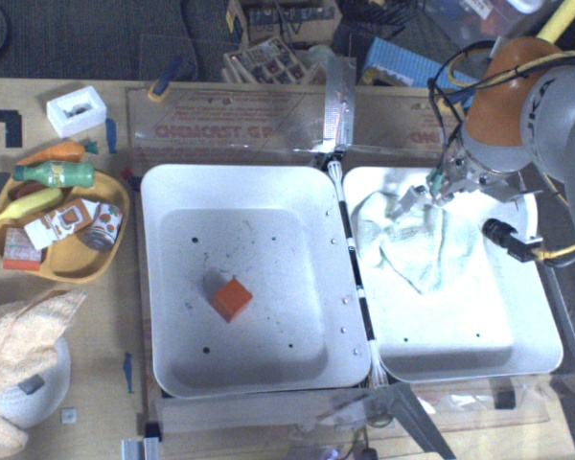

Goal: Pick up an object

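At the far left of the bench, a yellow bowl is seen, filled with toy food: a green bottle, a yellow banana and small printed packets. Behind it, a small white box is placed on the wood. Below the bowl, a crumpled beige cloth is spread at the bench's near left corner.

The left bin is found to hold a single orange cube, lying slightly left of and below the bin's middle, well apart from the walls and from the arm.

In the right bin, a pale, whitish-green cloth is bunched in the upper left part, with folds trailing toward the bin's middle. Part of the cloth is drawn upward toward the gripper, which is positioned above the bin's upper edge region, at the cloth's top right. A fold of the cloth appears to be pinched at the gripper's tip, though the fingers themselves are too small and too washed out against the white for their spread to be told. The orange band of the arm is seen above the wrist at the upper right.
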